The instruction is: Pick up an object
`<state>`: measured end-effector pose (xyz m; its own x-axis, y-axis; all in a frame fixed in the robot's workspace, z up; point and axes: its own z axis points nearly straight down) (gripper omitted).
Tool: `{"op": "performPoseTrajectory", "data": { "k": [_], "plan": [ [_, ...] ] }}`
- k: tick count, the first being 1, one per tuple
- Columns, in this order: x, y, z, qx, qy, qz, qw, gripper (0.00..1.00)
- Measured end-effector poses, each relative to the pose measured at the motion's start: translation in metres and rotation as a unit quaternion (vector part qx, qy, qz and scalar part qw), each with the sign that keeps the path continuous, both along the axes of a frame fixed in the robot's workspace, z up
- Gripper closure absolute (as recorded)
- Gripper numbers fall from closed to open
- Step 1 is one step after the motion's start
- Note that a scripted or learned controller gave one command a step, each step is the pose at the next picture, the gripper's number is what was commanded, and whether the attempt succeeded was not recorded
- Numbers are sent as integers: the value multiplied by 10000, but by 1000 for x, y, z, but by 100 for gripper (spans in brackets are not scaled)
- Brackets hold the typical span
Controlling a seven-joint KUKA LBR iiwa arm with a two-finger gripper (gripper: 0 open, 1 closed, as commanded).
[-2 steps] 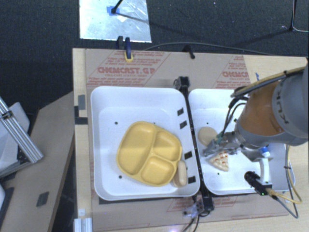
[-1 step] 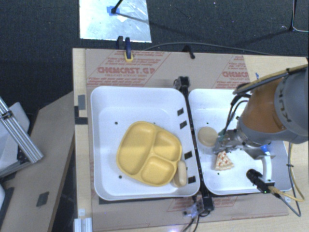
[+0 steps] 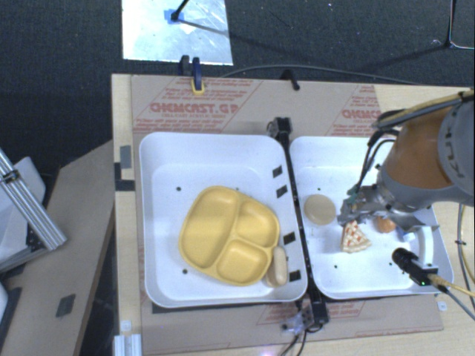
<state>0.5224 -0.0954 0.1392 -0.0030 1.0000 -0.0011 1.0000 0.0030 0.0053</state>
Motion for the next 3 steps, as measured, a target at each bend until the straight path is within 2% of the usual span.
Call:
{"op": "performPoseTrajectory", "data": {
  "k": [2,3],
  "plan": [
    [15,-4,110,-3,-16,4,10000,100],
    [11,46,107,15,20,31,10000,100]
  ]
}}
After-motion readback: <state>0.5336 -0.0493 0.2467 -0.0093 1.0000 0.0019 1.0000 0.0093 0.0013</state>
